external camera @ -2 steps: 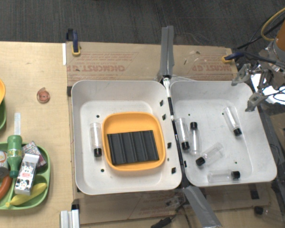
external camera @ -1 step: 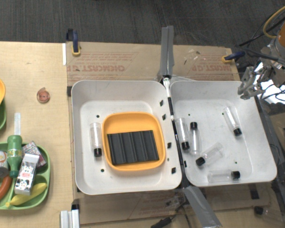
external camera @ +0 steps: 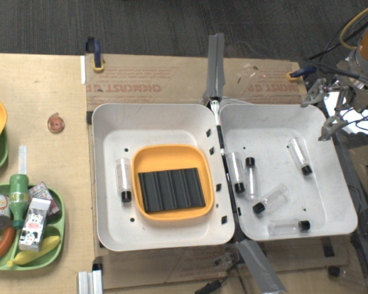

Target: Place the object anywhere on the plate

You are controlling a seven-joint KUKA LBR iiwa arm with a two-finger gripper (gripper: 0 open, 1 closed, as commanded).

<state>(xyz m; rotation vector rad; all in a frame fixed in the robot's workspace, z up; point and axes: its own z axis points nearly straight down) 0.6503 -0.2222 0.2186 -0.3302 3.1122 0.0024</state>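
Vials: five clear tubes with black caps lie loose in the right bin (external camera: 331, 182), any of which could be the object to move; the nearest to the hand is the upper vial (external camera: 299, 155), high on that bin's right side
Upper vial's axis: runs down and slightly right, black cap at the lower end
Other vials: two (external camera: 235, 173) (external camera: 251, 176) lie side by side near the divider, one (external camera: 270, 199) slants at centre, one (external camera: 288, 226) lies flat along the bottom edge
Plate: the orange plate (external camera: 172, 158) sits in the left bin (external camera: 104, 164), a dark ribbed insert (external camera: 172, 188) on it, a sixth vial (external camera: 122, 179) just beside its left edge
Hand: the hand (external camera: 329, 110) hangs over the right bin's upper right corner, holding nothing; whether its grip is wide or closed I cannot tell
Key relation: the upper vial lies down and to the left of the hand, and the plate lies further left again, past the divider
Judgement: the grasp is not yet made
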